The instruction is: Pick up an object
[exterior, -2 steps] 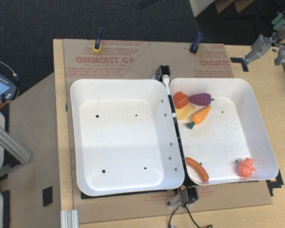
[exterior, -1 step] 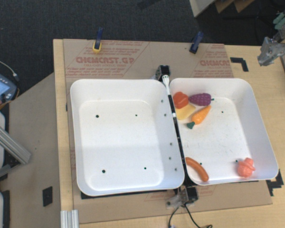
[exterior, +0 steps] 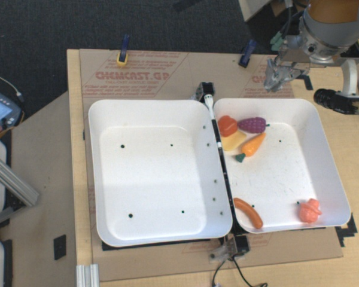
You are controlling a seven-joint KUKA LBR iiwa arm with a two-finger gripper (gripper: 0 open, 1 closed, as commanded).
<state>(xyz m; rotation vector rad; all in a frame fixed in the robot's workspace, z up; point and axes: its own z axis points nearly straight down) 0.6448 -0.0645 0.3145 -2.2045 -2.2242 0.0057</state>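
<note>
While the arm reaches in from the right, this is how things stand:
Claw [exterior: 279, 79]: hovering over the desk [exterior: 167, 70] just beyond the right bin's [exterior: 329, 148] far rim, holding nothing (whether its fingers are apart, I cannot tell).
Far-left corner of right bin: red piece [exterior: 227, 125], purple piece [exterior: 252, 124], yellow piece [exterior: 233, 140] and carrot [exterior: 252, 144], clustered.
Near edge: sausage [exterior: 248, 212], pink piece [exterior: 309, 211].
Left bin [exterior: 107, 160]: alongside, touching.

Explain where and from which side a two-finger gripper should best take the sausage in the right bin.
Probably at its middle, from straight above. The sausage lies flat and slanted beside the right bin's left wall, so fingers should close across its narrow width, clear of that wall. The gripper hangs beyond the bin's far edge.
</note>
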